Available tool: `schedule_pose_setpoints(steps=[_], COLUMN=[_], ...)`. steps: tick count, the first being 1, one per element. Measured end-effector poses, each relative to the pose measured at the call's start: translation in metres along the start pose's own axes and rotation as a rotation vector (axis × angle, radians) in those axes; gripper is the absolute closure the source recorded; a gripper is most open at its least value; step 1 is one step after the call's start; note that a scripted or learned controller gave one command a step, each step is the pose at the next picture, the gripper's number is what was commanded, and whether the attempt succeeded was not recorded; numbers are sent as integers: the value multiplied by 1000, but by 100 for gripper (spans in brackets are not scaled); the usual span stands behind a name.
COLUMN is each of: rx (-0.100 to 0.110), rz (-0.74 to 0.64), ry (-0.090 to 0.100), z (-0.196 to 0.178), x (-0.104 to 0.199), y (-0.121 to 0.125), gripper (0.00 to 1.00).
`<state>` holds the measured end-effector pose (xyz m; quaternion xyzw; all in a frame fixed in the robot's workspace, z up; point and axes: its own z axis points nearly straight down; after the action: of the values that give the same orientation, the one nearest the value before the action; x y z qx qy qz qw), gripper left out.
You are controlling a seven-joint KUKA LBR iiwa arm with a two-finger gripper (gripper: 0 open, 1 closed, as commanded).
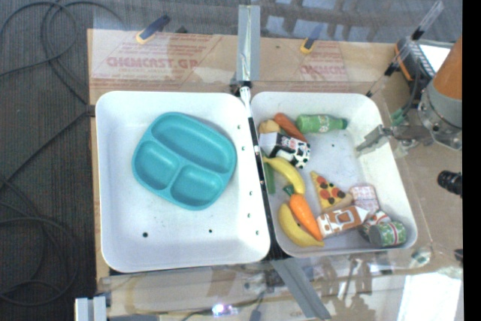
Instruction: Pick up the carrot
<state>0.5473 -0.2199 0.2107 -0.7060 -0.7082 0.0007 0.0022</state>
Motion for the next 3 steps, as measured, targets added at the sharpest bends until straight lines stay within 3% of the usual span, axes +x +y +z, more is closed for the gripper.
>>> schedule_pose_setpoints(steps=[1,2,3], rx=[-4,-28,-31], rz=[-59,-48,-52], ry=[0,-18,-8], z=[105,117,105], x=[83,110,114], y=[-63,-57,-55], gripper=[0,0,100])
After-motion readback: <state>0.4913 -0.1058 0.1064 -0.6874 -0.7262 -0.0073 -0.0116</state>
